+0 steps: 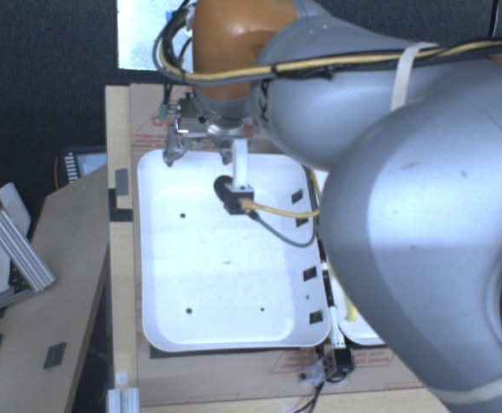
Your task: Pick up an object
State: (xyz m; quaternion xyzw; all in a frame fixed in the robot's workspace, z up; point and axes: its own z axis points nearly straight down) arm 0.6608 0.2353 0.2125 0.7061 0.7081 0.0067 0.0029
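Reaching in from the right, the grey arm (423, 231) covers most of the near side and hides nearly all of the right bin (363, 332), of which a thin white sliver peeks out beneath it. What lies in that bin cannot be seen, so the object to pick up cannot be placed.

The wooden bench (70, 265) runs under everything. The left bin (225, 265) sits on it in plain sight, its white floor marked by a few small dark dots. The orange band (234, 33) stands over that bin's far edge, and a yellow cable (337, 58) runs across the arm to it.

Below the band the gripper (206, 149) hangs just above the bin's far rim; whether it is released or clenched cannot be told. A small black fitting (229, 196) with a yellow-and-grey lead hangs beneath it over the bin floor.

An aluminium rail (10, 239) leans at the left edge, well apart from the bins. Small black clips (311, 274) line the seam between the two bins.
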